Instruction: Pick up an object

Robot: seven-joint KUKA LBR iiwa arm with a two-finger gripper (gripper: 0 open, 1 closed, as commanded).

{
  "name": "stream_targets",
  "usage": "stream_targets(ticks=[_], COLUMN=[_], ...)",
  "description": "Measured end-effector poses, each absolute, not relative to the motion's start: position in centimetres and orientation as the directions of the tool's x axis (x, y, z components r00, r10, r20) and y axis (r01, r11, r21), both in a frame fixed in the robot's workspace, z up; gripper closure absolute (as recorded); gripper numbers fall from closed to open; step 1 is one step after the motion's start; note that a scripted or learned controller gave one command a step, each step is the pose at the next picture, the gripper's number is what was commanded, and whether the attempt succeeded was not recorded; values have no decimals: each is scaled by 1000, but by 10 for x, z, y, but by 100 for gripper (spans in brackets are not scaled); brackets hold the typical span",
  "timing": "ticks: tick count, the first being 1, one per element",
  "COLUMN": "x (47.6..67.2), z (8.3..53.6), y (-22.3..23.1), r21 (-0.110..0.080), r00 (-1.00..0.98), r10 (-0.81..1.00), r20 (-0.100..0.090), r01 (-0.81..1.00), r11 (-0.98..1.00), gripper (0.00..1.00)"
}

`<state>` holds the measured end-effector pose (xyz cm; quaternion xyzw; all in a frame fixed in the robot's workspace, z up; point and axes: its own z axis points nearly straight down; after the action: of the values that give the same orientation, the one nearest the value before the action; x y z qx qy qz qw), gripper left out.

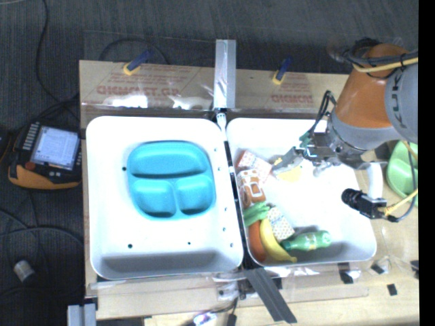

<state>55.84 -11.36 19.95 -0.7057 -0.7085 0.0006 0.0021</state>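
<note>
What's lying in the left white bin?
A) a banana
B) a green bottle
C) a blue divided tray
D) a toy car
C: the blue divided tray lies alone in the left bin, while the banana and green bottle lie in the right bin.

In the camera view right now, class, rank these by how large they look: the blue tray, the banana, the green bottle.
1. blue tray, by far the largest.
2 and 3. banana and green bottle: they look about alike, and each is partly hidden, so I won't rank them.
</note>
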Motion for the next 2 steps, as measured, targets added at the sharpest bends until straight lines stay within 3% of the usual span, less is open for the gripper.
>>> stream_targets(ticks=[1,2], x=[630,600], z=[101,97], y=[-156,-150], r21=[14,29], r00=[-37,-29], r10=[999,1000], r20=[-5,-9], r01=[999,999], r11=[37,29], gripper=[0,0])
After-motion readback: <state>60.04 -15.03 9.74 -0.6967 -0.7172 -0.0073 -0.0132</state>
